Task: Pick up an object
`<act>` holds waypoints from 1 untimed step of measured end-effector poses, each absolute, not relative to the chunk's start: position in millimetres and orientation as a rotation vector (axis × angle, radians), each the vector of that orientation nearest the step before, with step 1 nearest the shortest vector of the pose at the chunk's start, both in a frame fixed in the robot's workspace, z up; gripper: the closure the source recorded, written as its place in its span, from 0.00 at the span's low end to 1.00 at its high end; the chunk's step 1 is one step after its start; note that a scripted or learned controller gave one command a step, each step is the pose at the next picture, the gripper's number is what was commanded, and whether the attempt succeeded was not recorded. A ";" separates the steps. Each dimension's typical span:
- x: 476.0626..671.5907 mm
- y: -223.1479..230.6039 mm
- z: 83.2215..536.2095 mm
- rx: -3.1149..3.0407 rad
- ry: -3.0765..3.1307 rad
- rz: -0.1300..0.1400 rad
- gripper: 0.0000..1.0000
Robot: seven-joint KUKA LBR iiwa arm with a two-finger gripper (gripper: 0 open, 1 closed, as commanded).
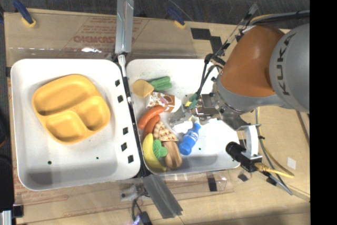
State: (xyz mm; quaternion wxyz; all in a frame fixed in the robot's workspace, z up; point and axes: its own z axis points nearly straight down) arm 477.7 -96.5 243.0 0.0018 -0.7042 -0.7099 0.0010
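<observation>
Nearest you, the orange-banded arm (263, 68) overhangs the right bin (221, 158) on a cardboard-covered bench (63, 29). You cannot tell the gripper's (190, 108) opening; a blue bottle (189, 138) lies just below it.

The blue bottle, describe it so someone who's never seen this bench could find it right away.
Look in the right white bin, at the toy-food pile along its left side. The blue bottle lies tilted at the pile's right edge, beside the waffle, below the gripper. It is the only blue item there.
</observation>
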 end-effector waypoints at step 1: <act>477.0 -42.0 236.0 -2.149 -2.287 0.004 0.00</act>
